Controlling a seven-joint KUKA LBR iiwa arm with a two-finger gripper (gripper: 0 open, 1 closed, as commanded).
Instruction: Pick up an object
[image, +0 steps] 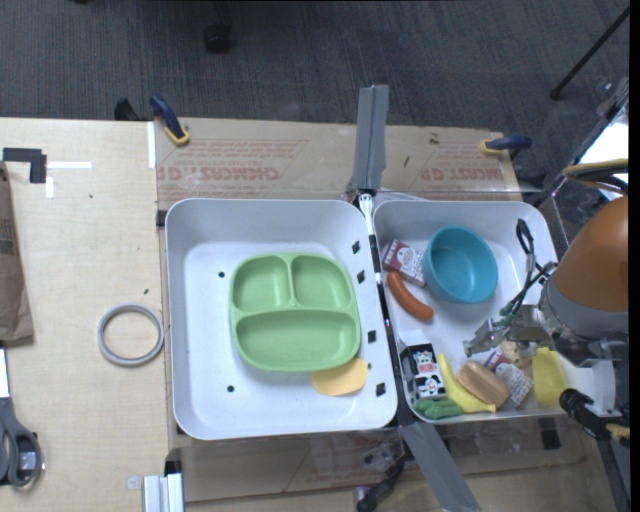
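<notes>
The right bin (455, 205) holds a blue bowl (461, 264), a red and white carton (403, 260), an orange sausage (410, 297), a black and white carton (424, 370), a banana (452, 385), a tan bun (483, 383), a green item (432, 407) and a yellow block (548, 375). My gripper (488, 340) is low in this bin, just below the bowl and right above the bun and a small printed packet (516, 380). I see nothing clearly held between its tips. The arm's orange band (600, 262) hangs over the bin's right wall.
The left bin (190, 300) carries a green divided plate (295, 312) and a yellow slice (340, 378) at its front. A grey tape ring (130, 333) and scissors (15, 455) lie on the bench at left. A metal divider post (370, 140) stands behind the bins.
</notes>
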